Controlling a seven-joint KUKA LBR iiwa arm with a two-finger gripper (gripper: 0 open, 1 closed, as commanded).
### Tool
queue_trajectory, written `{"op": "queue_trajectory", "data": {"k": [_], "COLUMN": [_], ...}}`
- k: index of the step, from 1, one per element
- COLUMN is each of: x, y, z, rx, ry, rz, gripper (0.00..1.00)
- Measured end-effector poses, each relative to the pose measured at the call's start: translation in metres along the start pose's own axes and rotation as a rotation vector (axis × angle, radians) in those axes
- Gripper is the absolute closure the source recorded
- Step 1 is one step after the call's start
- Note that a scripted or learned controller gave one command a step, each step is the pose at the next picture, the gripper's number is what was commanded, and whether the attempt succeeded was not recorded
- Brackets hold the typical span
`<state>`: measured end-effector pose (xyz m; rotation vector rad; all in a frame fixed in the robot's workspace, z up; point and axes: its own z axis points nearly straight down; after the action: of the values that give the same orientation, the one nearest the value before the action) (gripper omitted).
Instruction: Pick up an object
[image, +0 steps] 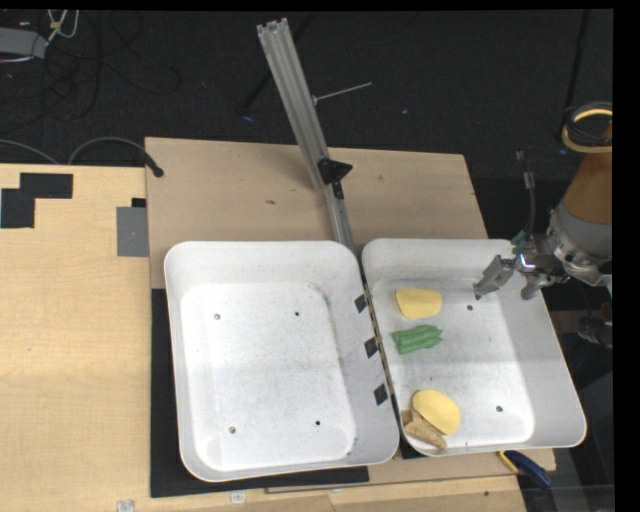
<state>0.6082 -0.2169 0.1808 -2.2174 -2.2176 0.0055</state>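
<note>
The right bin (530, 400) holds a pale yellow block (418, 302) near its upper left and a green piece (416, 339) just below it. At the bin's front left corner a round yellow object (437, 410) rests against a tan piece (424, 431). My gripper (508, 278) hangs over the upper right part of this bin, to the right of the yellow block and apart from it. Its two fingers are spread, with nothing between them.
The left bin (200, 270) lies beside the right one, joined by black clips (371, 346). A slanted metal rail (303, 120) rises behind the bins. The orange-banded arm (590, 190) enters from the right edge.
</note>
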Motion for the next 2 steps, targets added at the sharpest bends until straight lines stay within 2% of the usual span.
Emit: {"op": "queue_trajectory", "data": {"k": [1,2], "x": [-0.002,-0.002], "y": [-0.002,-0.001], "z": [0.044,0.031], "rx": [0.001,-0.004], "ry": [0.0,-0.001], "rz": [0.0,0.001], "gripper": [0.0,1.0]}}
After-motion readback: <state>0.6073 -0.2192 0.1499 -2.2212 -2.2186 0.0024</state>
